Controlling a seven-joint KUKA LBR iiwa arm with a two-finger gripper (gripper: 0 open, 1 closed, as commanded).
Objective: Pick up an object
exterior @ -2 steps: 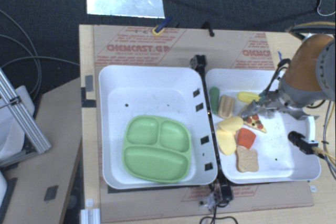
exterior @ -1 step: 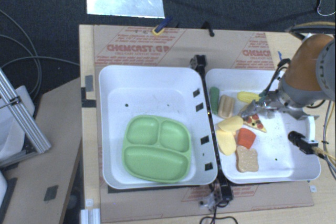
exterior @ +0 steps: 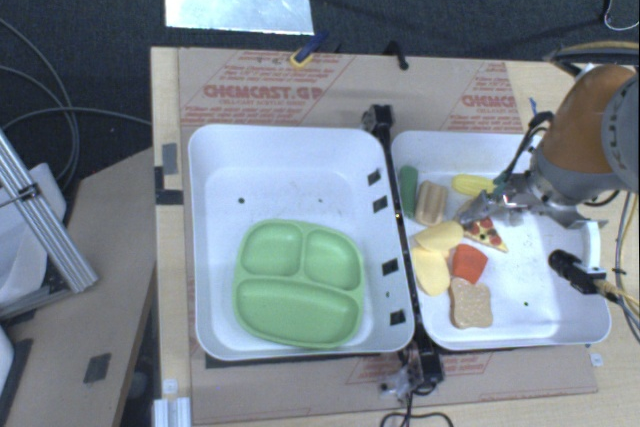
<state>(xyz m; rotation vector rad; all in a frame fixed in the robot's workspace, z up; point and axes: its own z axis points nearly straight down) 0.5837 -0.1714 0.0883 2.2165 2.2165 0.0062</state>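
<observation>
Camera view, jaws (exterior: 484, 211) low over pizza slice (exterior: 487, 234) (opening unclear), right bin (exterior: 580, 320)

Left bin (exterior: 290, 165): rear half bare; green tray (exterior: 300, 281) fills front.
Right bin (exterior: 570, 315): front-right floor free.
Blocked: food pile (exterior: 450, 245) crowds left side, by divider.
Arm (exterior: 590, 145): overhangs right rear corner.
</observation>
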